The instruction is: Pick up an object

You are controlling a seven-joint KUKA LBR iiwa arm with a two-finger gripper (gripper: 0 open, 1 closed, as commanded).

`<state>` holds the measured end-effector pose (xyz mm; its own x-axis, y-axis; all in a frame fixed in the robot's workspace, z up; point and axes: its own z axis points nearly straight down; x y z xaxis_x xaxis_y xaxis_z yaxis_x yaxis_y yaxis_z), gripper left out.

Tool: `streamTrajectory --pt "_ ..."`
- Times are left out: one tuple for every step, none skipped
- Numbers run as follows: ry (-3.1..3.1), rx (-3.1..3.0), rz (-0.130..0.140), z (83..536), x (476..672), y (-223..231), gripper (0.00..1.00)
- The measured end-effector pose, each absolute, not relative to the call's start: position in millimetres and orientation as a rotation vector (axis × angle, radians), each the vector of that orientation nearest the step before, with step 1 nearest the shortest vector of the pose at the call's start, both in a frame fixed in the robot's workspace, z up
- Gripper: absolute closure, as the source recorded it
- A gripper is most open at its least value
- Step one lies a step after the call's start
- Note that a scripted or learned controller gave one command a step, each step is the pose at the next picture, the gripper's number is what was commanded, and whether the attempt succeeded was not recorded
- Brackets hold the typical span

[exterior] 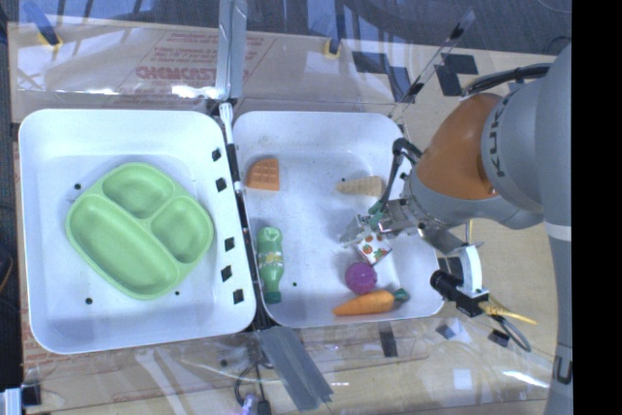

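My gripper (pixel 372 224) is low in the right bin (pixel 311 129), near its right wall. Just under it lies a small white packet with red and green print (pixel 370 249), touching or nearly touching the gripper; I cannot tell whether it is gripped. A purple ball (pixel 361 277) and an orange carrot (pixel 367 304) lie just in front of the packet. A cream pastry-shaped toy (pixel 362 185) rests behind the gripper. An orange waffle piece (pixel 262 174) and a green bottle (pixel 269 261) lie along the bin's left side.
The left bin (pixel 58 136) holds a green divided plate (pixel 141 228). A metal divider (pixel 230 53) stands between the bins at the back. The arm's grey and orange body (pixel 466 160) hangs over the right bin's right rim.
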<state>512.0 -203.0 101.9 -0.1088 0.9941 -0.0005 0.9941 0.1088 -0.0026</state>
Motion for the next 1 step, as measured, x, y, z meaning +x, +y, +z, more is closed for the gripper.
streamTrajectory --pt "-2.278 -2.162 0.000 200.2 565.5 -179.4 1.00"
